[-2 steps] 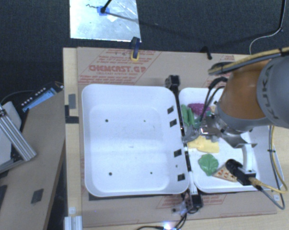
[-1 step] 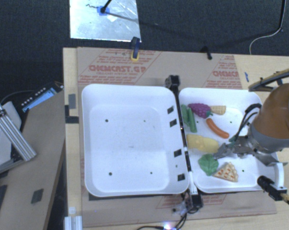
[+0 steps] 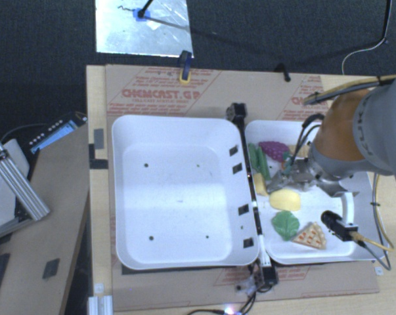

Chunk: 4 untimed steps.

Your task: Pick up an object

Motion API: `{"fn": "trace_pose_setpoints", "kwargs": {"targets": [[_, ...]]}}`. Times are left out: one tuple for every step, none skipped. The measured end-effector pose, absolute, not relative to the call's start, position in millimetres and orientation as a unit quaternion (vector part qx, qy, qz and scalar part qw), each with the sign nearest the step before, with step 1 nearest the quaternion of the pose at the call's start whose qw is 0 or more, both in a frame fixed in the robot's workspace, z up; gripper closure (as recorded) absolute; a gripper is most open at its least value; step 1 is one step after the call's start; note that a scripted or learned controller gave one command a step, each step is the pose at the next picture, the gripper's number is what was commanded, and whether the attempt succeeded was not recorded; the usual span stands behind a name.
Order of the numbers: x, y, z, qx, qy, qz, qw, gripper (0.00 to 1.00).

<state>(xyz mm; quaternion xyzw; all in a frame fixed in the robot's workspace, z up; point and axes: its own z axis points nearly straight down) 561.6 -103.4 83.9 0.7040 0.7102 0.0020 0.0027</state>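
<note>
Down in the right bin (image 3: 365, 258), near its left wall, the claw (image 3: 291, 178) hangs low just above a yellow lemon-like piece (image 3: 285, 199); whether it is apart or together cannot be told, since the wrist hides it. Around it lie a purple grape cluster (image 3: 274, 149) toward the far edge, green pods (image 3: 259, 161) along the left wall, a leafy green piece (image 3: 286, 224) and a pizza slice (image 3: 310, 235) near the front edge. Nothing shows as held. My judgement: this is the reaching step, with the yellow piece the likeliest target. Next comes a short descent to straddle it, then a firm close before lifting.
</note>
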Motion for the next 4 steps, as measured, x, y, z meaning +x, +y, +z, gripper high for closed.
{"fn": "trace_pose_setpoints", "kwargs": {"targets": [[591.1, -83, 85, 0.705, 0.709, 0.0004, 0.003, 0.00], [599.4, -87, 85, 0.705, 0.709, 0.0008, 0.001, 0.00], [582.2, -86, 84, 0.707, 0.707, -0.0004, 0.001, 0.00], [594.3, -86, 85, 0.706, 0.708, 0.0008, 0.001, 0.00]]}}
